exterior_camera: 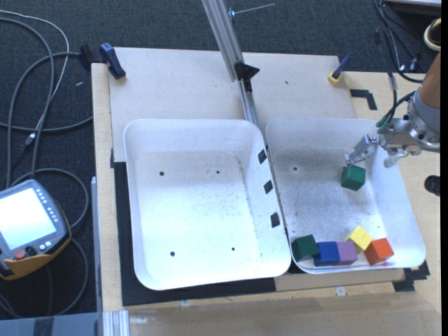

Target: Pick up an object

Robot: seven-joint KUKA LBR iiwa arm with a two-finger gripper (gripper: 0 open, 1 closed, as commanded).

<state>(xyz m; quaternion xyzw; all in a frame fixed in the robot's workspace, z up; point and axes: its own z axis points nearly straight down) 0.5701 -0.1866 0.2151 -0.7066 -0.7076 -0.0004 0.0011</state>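
1. Nearest the camera, along the front wall of the right bin [413, 236], 5 small blocks sit in a row, touching or almost touching: a dark green block [304, 246], a blue block [326, 253], a purple block [346, 252], a yellow block [360, 238] and an orange block [379, 250].
2. To their left lies the left bin [189, 201], its white floor speckled with dark marks.
3. Further back in the right bin, a green cube [353, 177] appears just below and touching the tips of the gripper [374, 156], well apart from the front row. It looks slightly raised off the bin floor, though that is hard to confirm.
4. The arm reaches in from the right, and the jaws seem set narrowly around the cube's top; whether they truly clamp it I cannot tell.
5. To do this step well, I judge the jaws should squeeze 2 opposite flat faces squarely, then lift straight up, slowly, so the cube does not twist out.
6. The cube has no long axis; it sits turned, with 1 corner pointing toward the camera.
7. Farthest back, the pale tabletop [182, 82] carries a slanted metal rail [224, 26].
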